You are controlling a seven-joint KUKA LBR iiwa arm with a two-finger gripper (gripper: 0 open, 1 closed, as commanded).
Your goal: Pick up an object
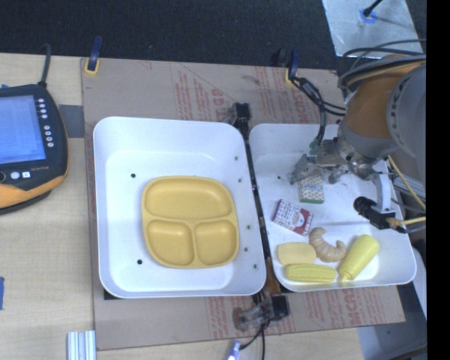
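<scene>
The metal two-finger gripper [313, 172] hangs over the right white plastic bin [274, 145] — fingers spread just above a small green-speckled packet [311, 192].

smooth glossy white plastic bins [112, 201], matt yellow plastic tray [189, 221], brown cardboard [172, 88] over pale wood bench [30, 276].

A yellow three-compartment tray [189, 221] lies in the left white bin [112, 201], a teach pendant with a blue screen [19, 145] rests on the wooden bench [30, 276] well left of it, and brown cardboard [172, 81] underlies both bins, clamped at its far edge.
</scene>
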